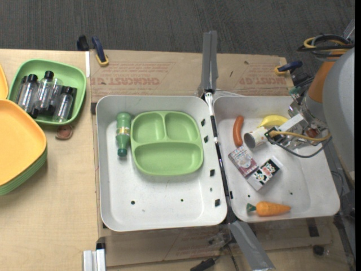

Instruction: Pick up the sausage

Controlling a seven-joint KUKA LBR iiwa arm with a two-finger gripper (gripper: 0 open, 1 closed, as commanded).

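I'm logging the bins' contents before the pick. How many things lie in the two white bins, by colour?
Green: 2, bottle and divided plate
Orange or red: 2, sausage and carrot
Yellow: 1, banana
White: 1, cup
Printed packets: 2
Total: 8

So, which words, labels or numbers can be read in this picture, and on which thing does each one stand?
Red print on the cardboard sheet behind the bins: upside down and faint, it cannot be read with certainty.
Pink packet in the right bin: print too small to read.
Black and white box: print too blurred to read.
Bottles in the green tray: labels too small to read.
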